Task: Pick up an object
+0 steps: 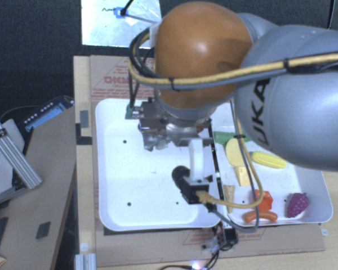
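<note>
Pincer [152, 135] seen over left bin [115, 167], its state not discernible, corn [268, 160], purple grapes [296, 205] and carrot [259, 216] noted in right bin [314, 187].

Lighting was even and fairly bright from overhead, with a soft sheen on the orange band [200, 44], faint shadows in the left bin [115, 167] and slight overall blur.

Robot lab, KUKA arm [296, 114], white bin [121, 173]

Dark backdrop [28, 38]; silvery sheet [98, 21] at top; cardboard [110, 75] over pale wooden bench [50, 167].
</note>
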Robot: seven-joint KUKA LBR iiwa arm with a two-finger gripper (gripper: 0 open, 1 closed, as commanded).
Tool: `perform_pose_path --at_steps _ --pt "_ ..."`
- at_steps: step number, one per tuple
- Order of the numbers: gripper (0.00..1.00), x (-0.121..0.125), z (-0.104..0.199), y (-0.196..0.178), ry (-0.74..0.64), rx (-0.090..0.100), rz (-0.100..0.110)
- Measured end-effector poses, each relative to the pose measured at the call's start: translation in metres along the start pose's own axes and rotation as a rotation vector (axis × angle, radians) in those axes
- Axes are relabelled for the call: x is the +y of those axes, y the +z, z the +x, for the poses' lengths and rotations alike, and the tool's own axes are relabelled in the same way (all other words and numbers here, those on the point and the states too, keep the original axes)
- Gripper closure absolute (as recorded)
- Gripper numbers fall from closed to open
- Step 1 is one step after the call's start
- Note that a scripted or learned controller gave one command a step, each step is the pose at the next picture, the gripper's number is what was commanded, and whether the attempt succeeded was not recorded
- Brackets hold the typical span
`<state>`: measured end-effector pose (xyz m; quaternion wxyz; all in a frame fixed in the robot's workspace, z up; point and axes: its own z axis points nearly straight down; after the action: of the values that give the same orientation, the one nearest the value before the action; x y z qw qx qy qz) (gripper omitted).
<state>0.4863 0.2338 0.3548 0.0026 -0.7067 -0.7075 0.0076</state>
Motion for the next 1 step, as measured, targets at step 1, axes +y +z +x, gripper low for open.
perform_pose_path --at_steps 1 --pt "1.00 0.0148 -0.0187 -0.1505 0.002 0.015 -0.032"
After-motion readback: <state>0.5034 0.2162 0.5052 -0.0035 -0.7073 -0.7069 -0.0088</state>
